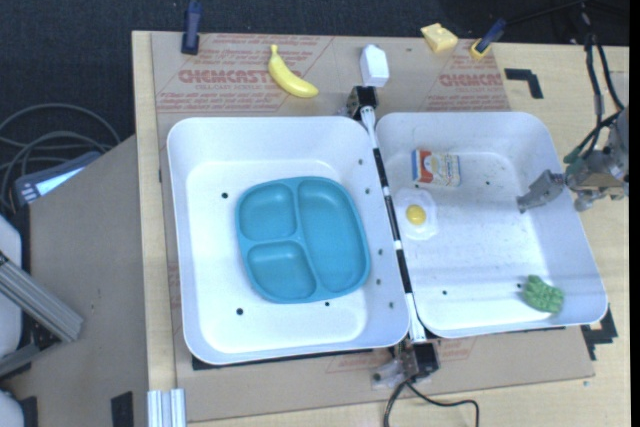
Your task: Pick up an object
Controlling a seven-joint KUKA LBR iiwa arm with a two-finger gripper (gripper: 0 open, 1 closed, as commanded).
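Over the right bin's (560, 165) right rim the gripper (548, 189) hangs, its spread unclear, likely entering toward candidates: fried egg (416, 215) by the divider edge, small carton (437, 168) near the back edge, green toy (543, 294) in the front-right corner.

A wooden bench (250, 380) with red printed lettering along its far edge carries two shallow white bins side by side, the left bin (200, 175) and the right bin (560, 185), touching along the middle. On the bench's far strip lie a yellow banana (290, 77), a small white block (375, 65) near the middle, a yellow wedge (439, 38) farther right, and blue clips (191, 25) at the far edge.
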